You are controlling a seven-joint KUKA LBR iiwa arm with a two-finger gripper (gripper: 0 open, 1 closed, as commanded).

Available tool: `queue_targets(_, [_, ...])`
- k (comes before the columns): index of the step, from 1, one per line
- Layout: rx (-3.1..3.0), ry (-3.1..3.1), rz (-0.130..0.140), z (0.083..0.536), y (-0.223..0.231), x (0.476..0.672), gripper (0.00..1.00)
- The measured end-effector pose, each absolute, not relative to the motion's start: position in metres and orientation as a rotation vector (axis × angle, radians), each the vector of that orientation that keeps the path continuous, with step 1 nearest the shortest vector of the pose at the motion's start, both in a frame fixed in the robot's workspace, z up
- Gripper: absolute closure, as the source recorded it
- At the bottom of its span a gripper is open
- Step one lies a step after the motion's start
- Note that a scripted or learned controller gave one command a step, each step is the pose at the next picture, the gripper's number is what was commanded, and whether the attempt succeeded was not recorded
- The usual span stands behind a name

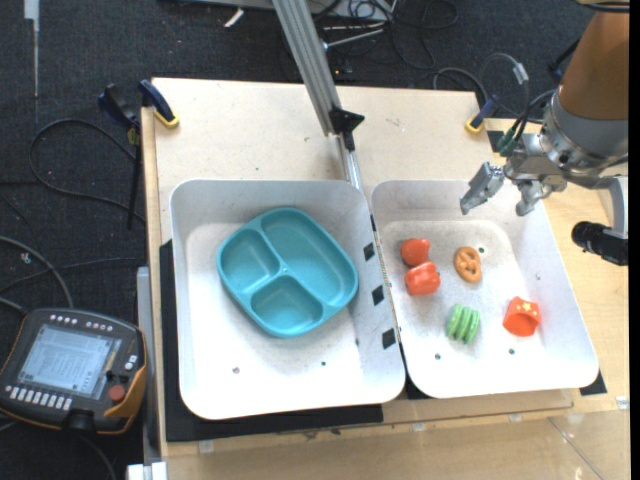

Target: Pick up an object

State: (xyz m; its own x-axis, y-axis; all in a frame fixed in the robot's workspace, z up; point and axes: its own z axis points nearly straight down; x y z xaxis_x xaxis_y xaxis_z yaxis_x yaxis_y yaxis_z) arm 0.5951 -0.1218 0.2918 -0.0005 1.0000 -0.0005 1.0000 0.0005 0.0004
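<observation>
The pretzel (pixel 467 262) lies flat in the right bin (pixel 560 298), nearest the pincer (pixel 505 192), which hangs wide and empty above the bin's far edge. It looks a light, stiff toy, probably best gripped across its outer rim. Red pieces (pixel 418 268) lie left, a green one (pixel 462 323) below. The left bin (pixel 200 368) holds a teal tray (pixel 288 271).

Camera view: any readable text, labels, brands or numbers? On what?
None readable.
Teach pendant: its screen and its buttons carry marks, too small and blurred to read.
Blue divided plate, white bins, toy foods such as the pretzel, gripper: no visible print.
</observation>
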Motion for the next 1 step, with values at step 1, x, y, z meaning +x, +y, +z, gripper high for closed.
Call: queue_targets(1, [2.22, 2.219, 0.003, 0.0952, -0.0997, 0.5486, 0.0])
